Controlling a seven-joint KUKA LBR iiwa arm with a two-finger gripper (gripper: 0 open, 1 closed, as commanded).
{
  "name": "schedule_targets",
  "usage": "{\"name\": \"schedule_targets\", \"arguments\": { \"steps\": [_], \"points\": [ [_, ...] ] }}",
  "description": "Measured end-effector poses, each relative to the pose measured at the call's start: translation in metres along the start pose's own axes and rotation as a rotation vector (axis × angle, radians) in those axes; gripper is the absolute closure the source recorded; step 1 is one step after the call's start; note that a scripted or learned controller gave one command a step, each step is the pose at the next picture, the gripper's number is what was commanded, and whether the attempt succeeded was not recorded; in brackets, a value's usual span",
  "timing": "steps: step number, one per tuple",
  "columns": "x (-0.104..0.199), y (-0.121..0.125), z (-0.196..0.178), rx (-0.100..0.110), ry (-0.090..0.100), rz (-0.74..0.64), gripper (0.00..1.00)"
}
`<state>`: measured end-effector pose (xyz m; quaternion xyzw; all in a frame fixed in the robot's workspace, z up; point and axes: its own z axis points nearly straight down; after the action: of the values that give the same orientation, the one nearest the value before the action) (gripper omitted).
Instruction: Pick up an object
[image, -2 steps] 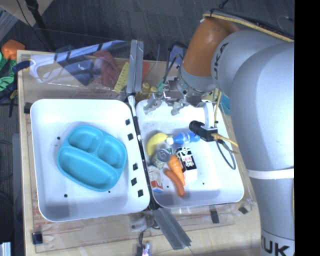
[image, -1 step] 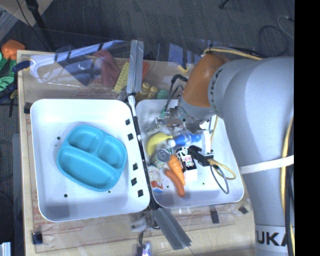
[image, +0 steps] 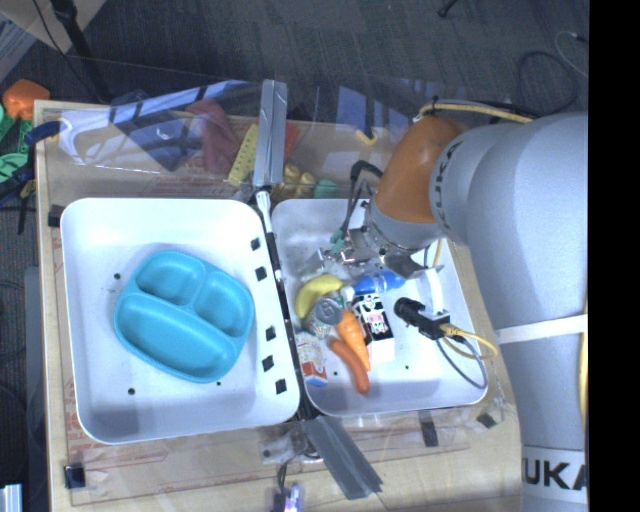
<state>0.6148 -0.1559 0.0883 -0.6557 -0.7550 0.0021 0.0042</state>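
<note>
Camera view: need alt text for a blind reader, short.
A grey arm with an orange band reaches from the right into the right white bin, its gripper low over a cluster of small items: a yellow banana-like toy, an orange carrot and a metal can. The left white bin holds a blue divided tray.

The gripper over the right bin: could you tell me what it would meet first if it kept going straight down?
Most likely the yellow banana and the round can beside it, which lie just under the gripper. Depth is hard to judge from this slanted view.
</note>
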Motion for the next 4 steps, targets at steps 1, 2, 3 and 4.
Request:
{"name": "schedule_targets", "arguments": {
  "steps": [1,2,3,4],
  "points": [
    [-0.003,-0.019,0.0,-0.002,0.0,-0.142,0.0],
    [-0.008,-0.038,0.0,-0.003,-0.001,-0.193,0.0],
    [-0.008,-0.037,-0.007,0.0,0.001,-0.197,1.0],
    [-0.008,-0.037,-0.007,0.0,0.0,-0.198,0.0]
  ]
}}
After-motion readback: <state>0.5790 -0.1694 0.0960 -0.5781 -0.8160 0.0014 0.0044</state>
